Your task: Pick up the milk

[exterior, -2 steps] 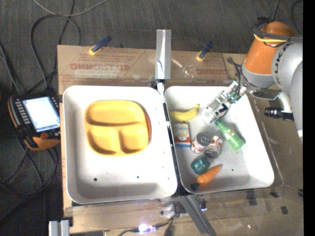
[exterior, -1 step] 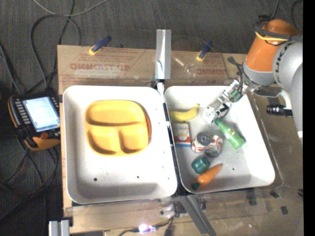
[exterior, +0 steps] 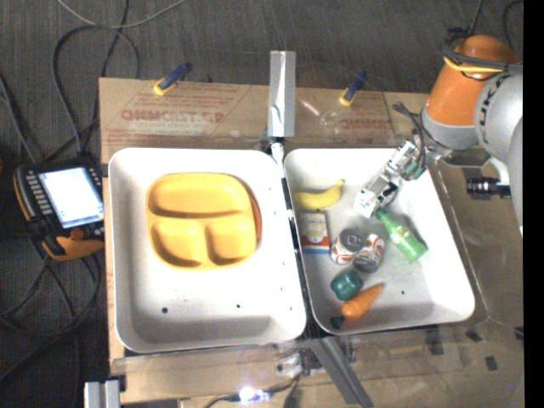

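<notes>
- The 2 white bins sit side by side on the bench. The left bin (exterior: 127, 313) carries a yellow divided tray (exterior: 204, 219), and the right bin (exterior: 450, 287) has all the small stuff.
- The arm (exterior: 467, 83) reaches in from the right, orange band up top, with the gripper (exterior: 374, 198) hanging over the upper middle of the right bin. Can't honestly tell how wide the claw is from this angle, and I see nothing caught in it.
- Green bottle (exterior: 401, 235) lies tilted just below and right of the gripper, near the can (exterior: 359, 249).
- Banana (exterior: 319, 195) is at the top left of that bin, right above the milk.
- The milk (exterior: 314, 230) looks like a small carton, pale with red and blue print, lying near the bin's left wall, between the banana and the teal thing (exterior: 346, 283). The carrot (exterior: 361, 302) is lower still.
- My take on doing this step well: the gripper needs to shift left, since it's nearer the bottle than the carton right now. Come straight down over the carton's middle, with the jaws across its narrow sides. The wall on 1 side and the can on the other leave little room, so I'd go slow to avoid nudging the neighbours.
</notes>
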Robot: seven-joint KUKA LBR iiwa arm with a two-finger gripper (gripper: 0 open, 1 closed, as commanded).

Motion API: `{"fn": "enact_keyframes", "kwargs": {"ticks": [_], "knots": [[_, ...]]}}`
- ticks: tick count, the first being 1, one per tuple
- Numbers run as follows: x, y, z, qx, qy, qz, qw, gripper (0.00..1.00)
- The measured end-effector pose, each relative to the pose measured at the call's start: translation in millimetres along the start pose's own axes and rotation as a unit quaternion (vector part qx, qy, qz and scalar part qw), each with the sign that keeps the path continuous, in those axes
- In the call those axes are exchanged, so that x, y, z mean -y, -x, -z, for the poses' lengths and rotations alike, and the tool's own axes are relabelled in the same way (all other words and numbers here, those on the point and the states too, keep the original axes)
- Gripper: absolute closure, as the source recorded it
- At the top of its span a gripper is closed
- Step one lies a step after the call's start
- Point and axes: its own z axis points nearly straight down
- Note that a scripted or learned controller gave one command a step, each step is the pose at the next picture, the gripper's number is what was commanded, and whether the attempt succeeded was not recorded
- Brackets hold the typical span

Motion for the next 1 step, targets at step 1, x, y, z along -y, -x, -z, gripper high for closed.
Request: {"fn": "enact_keyframes", "kwargs": {"ticks": [1], "knots": [[17.3, -8.7, 14.6, 0.01, 0.0, 0.023, 0.9997, 0.0]]}}
